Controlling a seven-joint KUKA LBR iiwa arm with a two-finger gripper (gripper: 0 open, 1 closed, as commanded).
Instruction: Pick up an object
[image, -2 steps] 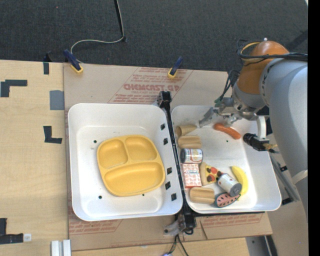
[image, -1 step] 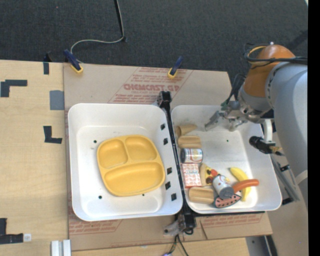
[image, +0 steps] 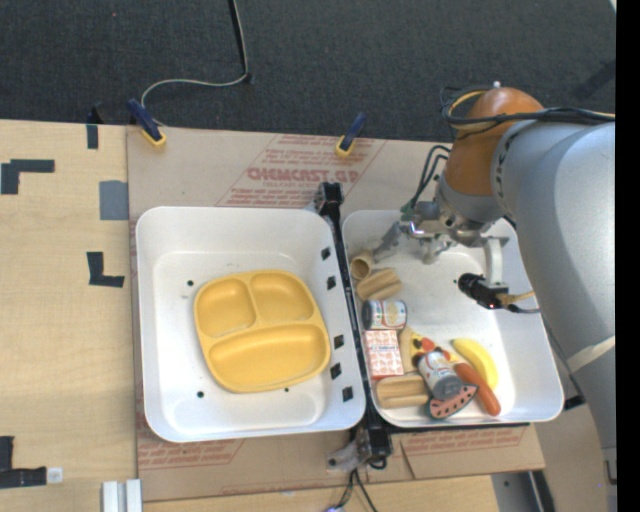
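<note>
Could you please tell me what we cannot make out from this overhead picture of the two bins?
- End effector: in the camera view the wrist sits over it, so its fingers cannot be judged.
- Right bin: its right side is covered by the grey arm.
- Can and small carton: labels too small to read.
- Toy food pile by the banana: pieces overlap, so each one's outline is unclear.

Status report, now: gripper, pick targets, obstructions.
Gripper low over right bin, upper left, nothing seen held. Toy food piled along its left and front. Yellow tray alone in left bin.
</note>
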